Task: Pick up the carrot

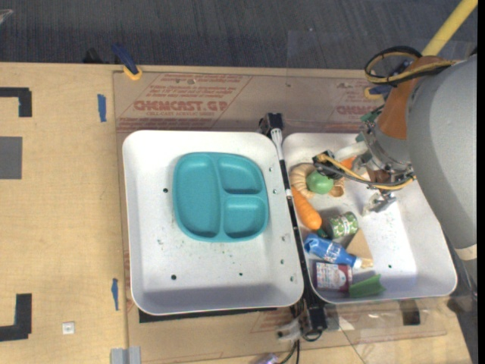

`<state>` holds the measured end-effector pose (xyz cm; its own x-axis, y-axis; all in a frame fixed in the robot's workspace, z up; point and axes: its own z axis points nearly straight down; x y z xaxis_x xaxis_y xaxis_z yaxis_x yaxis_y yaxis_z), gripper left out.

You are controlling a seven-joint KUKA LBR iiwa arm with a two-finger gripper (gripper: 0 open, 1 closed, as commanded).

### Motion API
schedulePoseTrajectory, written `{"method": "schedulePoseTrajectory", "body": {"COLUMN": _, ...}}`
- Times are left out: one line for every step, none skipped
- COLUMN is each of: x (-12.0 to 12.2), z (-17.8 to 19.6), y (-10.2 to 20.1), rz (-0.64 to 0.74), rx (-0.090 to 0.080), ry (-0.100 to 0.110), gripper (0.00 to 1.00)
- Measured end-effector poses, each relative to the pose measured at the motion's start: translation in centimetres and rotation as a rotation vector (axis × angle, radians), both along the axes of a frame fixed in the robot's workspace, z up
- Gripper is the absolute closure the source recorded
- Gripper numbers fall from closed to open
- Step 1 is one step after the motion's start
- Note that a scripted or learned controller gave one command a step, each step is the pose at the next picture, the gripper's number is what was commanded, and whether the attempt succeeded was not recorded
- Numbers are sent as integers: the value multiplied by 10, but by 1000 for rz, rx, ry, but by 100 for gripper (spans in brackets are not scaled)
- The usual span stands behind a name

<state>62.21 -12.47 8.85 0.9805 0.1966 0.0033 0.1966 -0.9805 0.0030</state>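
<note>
Orange and tapered, the smooth carrot point(307, 209) lies in the glossy right bin point(424, 268); the gripper's point(377, 174) finger state cannot be told.

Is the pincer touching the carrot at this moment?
Apart. In the camera view the pincer hangs over the right bin's floor, and bare white shows between it and the carrot by the left wall.

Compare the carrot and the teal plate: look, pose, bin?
The carrot is orange, slim and tapered; the teal plate is broad, flat and split into compartments. The carrot lies in the right bin by its left wall, crowded by other items; the plate sits alone in the left bin. Both rest on bin floors, apart from the gripper.
</note>
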Motion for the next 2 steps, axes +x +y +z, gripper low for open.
{"method": "schedulePoseTrajectory", "body": {"x": 8, "z": 1, "y": 8, "rz": -2, "rx": -5, "ry": 6, "gripper": 0}}
{"method": "schedulePoseTrajectory", "body": {"x": -22, "z": 0, "y": 10, "rz": 2, "rx": 3, "ry": -1, "gripper": 0}}
